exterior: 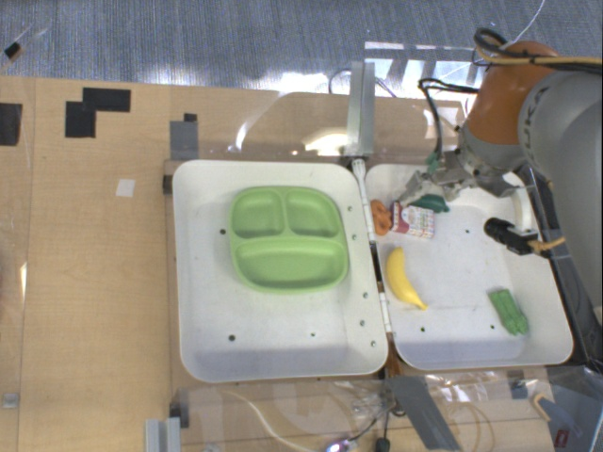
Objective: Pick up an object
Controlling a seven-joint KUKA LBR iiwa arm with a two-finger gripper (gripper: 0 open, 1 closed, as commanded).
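- Gripper [426,188]: hangs low over the far part of the right bin [464,285], near the wall it shares with the other bin; whether it is apart or together cannot be told from this angle, and nothing is seen clamped in it.
- Arm [563,125]: grey, with the orange band [495,102] above the wrist, reaching in from the right.
- Dark green piece [432,202]: lies just under the gripper; contact between the two cannot be told.
- Carton [415,220]: small, white and red, lying on the bin floor just beside the dark green piece.
- Orange piece [380,217]: against the dividing wall, just beside the carton.
- Banana [404,279]: yellow, lying on the floor nearer the camera than the carton, close to the dividing wall.
- Green block [509,311]: in the near right corner of the same bin, well apart from the gripper.
- Left bin [209,332]: holds a green divided plate [287,238], flat near its middle.
- Bench [85,281]: pale wood, bearing both bins.
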